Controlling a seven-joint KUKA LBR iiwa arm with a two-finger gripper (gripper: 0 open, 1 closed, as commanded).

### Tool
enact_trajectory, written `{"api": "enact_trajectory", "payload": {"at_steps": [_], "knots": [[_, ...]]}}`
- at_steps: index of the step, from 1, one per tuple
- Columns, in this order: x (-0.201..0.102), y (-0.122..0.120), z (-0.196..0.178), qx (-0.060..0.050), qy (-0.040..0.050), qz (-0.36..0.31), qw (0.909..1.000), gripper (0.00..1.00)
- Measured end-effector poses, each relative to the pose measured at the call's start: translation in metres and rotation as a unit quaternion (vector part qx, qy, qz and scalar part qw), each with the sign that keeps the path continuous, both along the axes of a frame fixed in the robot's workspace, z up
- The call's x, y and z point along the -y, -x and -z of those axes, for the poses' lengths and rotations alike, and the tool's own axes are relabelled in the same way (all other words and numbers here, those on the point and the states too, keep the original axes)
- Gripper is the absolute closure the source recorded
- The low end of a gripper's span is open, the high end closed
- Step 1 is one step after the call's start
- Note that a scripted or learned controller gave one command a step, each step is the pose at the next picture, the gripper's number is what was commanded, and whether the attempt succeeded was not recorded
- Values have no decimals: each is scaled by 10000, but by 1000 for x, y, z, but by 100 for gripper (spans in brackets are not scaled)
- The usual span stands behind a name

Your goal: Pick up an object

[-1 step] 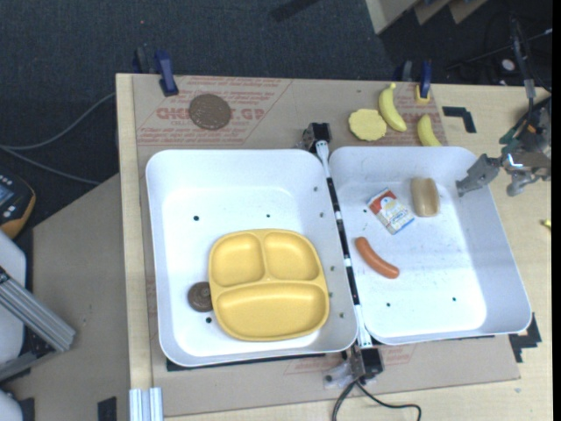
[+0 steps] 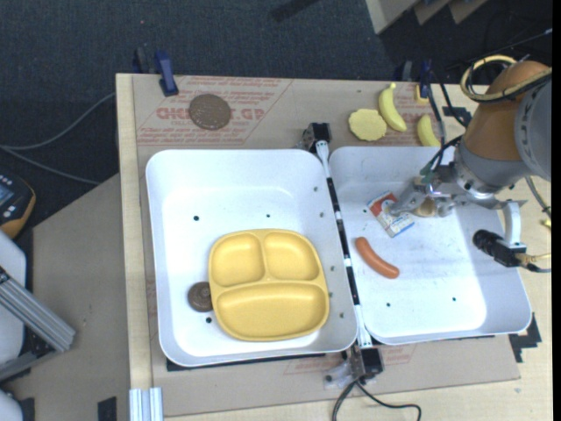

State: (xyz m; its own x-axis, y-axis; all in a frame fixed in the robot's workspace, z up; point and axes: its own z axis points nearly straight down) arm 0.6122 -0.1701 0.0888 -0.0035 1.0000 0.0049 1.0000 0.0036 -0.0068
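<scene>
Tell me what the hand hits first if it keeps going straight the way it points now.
Probably the small red, white and blue packet: the hand reaches leftward and down over the right bin, and the packet lies right at its tip. Depth is unclear from above, so it may already be touching it.

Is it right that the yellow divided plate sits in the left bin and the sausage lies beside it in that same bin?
Not quite. The sausage lies in the right bin, apart from the plate. The yellow divided plate does sit in the left bin, as the camera view shows.
</scene>
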Motion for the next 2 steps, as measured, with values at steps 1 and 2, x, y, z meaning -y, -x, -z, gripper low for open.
{"api": "enact_trajectory", "payload": {"at_steps": [1, 2], "knots": [[-33, -44, 0, 82, 47, -3, 10000, 0], [-32, -44, -12, 96, 46, 11, 9999, 100]]}}
